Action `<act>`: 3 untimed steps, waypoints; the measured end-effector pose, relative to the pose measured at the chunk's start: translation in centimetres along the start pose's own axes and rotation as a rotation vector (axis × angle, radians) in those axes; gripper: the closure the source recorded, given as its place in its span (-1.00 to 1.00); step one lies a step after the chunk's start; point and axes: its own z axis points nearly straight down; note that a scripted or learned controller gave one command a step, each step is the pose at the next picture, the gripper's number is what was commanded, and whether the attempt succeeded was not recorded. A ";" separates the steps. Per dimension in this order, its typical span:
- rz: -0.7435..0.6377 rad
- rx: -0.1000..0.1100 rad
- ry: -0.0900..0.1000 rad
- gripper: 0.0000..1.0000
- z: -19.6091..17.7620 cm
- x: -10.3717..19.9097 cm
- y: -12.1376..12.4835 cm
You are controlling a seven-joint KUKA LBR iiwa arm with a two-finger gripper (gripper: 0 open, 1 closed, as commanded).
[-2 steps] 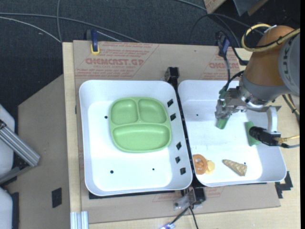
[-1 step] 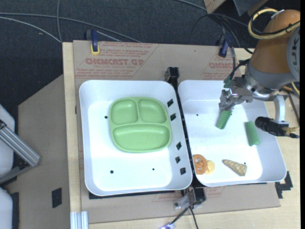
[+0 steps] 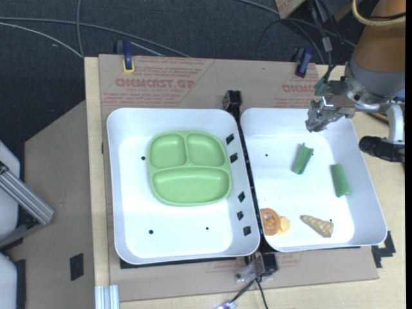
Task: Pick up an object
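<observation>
Eyes on the claw (image 3: 320, 116), up at the far edge of the right bin (image 3: 283, 192), close to the rim and apart from every piece. Can't tell from up here whether clenched or released; nothing visible in its grip. Nearest on offer: a green block (image 3: 301, 159), tilted, lying just to the near side of the claw. Then a second green block (image 3: 340, 179) close to the right wall, and down at the near edge an orange pretzel-shaped piece (image 3: 273, 221) beside a tan wedge (image 3: 318, 225). Over in the left bin (image 3: 129, 224), a green divided plate (image 3: 189, 168), well away. Risks from here, as a judgement: dropping straight down likely means closing on bare white floor or clipping the far rim. Going for the nearer block without turning to match its slant could nudge it aside, or pinch one end and let it swing out. Reaching for the second block risks scraping the wall. Pretzel and wedge lie flat and low, so probably quick to slip out of a shallow close.
</observation>
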 end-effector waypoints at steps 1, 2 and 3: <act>-0.003 0.011 0.004 1.00 2.1 5.2 0.0; -0.005 0.009 0.004 1.00 1.9 10.5 0.1; -0.004 0.007 0.003 1.00 2.2 15.6 0.6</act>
